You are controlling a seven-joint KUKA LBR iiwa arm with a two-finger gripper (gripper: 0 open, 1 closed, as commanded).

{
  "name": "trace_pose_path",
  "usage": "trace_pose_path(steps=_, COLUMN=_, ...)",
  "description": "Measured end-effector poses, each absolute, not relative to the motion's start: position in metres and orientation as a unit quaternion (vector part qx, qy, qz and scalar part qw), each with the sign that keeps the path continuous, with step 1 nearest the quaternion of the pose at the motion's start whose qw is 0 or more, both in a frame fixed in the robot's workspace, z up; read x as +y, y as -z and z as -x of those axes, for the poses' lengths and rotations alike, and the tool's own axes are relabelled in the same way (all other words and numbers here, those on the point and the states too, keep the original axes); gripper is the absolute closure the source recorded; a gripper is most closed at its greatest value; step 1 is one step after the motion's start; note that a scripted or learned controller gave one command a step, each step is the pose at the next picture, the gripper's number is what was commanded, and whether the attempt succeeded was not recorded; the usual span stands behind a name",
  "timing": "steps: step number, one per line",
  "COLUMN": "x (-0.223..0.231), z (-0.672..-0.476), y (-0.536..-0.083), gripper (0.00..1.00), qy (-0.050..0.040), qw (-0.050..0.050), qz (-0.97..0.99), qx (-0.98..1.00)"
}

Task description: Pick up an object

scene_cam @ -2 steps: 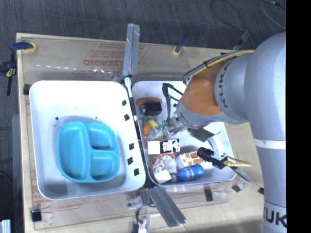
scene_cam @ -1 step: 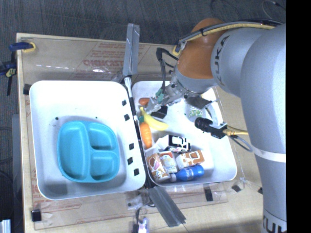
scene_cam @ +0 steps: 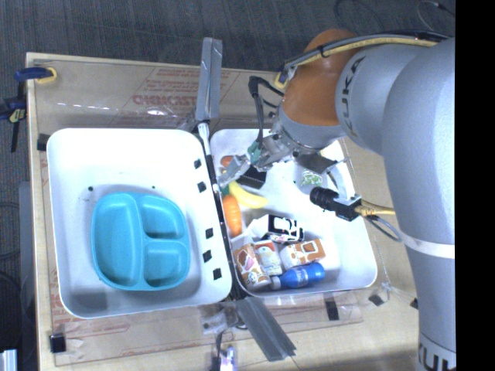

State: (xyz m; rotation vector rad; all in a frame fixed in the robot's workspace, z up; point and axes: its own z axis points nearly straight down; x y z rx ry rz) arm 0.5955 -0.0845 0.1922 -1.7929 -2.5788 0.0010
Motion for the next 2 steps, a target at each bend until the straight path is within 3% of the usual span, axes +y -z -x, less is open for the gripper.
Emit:
trace_pose_path(steps=1, x=-0.114, z=-0.581, y=-0.135, gripper=0.00, qy=0.0044, qw=-0.007, qz=0.583, qx=-0.812)
trace_pose_path(steps=2, x=-0.135, z=-0.573, y=-0.102, gripper=0.00, qy=0.0004, qw=0.000, qz=0.537, qx=-0.844)
